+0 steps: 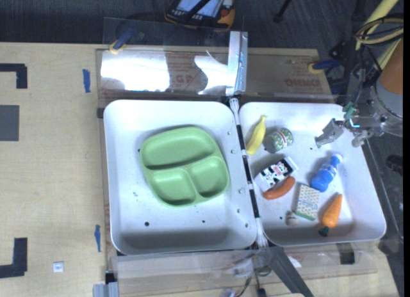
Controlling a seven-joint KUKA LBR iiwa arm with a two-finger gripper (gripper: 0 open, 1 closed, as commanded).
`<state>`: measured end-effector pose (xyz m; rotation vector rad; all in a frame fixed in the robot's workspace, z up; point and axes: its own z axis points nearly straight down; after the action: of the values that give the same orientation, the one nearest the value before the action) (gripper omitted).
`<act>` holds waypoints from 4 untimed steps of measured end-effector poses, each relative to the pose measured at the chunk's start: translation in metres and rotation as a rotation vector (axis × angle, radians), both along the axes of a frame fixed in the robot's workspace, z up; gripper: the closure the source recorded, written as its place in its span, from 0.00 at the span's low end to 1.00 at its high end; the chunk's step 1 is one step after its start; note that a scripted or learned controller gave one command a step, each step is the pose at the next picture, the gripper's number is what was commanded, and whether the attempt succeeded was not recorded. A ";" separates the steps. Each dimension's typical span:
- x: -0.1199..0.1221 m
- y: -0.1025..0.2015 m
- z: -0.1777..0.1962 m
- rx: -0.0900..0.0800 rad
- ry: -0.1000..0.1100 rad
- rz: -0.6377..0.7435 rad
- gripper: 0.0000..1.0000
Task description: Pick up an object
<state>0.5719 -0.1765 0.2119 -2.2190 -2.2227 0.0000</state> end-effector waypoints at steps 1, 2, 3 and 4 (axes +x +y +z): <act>0.031 0.057 -0.067 0.000 -0.001 0.237 0.00; 0.053 0.068 -0.126 -0.002 -0.005 0.238 0.00; 0.095 0.053 -0.127 -0.001 0.000 0.246 0.00; 0.099 0.055 -0.112 -0.004 -0.012 0.250 1.00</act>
<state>0.6712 -0.1220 0.0999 -1.9316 -2.4908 -0.0086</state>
